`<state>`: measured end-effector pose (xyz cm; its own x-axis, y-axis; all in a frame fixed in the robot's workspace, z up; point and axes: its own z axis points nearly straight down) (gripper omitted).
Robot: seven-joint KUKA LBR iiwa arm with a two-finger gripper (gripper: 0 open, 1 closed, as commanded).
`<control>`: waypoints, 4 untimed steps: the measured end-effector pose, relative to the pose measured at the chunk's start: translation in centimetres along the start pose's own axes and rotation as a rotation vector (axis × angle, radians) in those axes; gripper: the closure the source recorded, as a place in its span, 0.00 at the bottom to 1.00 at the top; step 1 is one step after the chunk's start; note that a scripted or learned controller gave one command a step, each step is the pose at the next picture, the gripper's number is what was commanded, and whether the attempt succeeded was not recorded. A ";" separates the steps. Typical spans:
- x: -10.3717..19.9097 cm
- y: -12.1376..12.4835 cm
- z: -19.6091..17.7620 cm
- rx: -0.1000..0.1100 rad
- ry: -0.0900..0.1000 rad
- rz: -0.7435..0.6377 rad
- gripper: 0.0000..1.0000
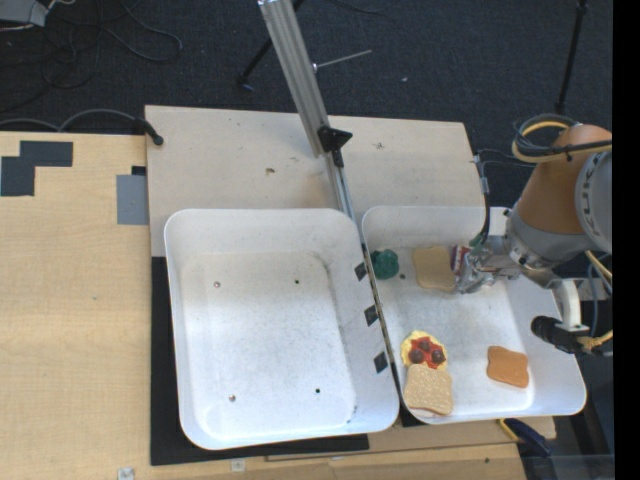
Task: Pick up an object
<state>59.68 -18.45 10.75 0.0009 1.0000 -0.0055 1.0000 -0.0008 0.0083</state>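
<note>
A robotics lab, by every sign: industrial arm (560, 193) reaching over two white bins (190, 268) on a plain table (400, 153), aluminium rail (300, 68) mounted upright behind them, loose cables (110, 18) strewn across dark carpet (450, 48), tripod legs (575, 38) nearby.

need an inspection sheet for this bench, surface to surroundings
surface: bench bears a left bin and a right bin.
job's things: in the right bin, green lump, tan slab, pizza piece, cracker, orange piece.
clutter: nothing seen.
grippers: gripper low beside the tan slab; jaws' state unclear.
cables: loose leads on dark floor.
surroundings: slanted aluminium rail; wooden panel on the left.
</note>
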 end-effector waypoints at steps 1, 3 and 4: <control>0.2 -0.3 -4.4 0.007 0.005 -0.002 1.00; 0.0 0.7 -15.6 0.004 0.004 -0.003 1.00; 5.1 -0.4 -16.2 0.010 0.008 -0.005 1.00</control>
<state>59.19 -13.22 26.93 -0.0046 1.0000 0.0023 1.0000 0.0046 -0.0021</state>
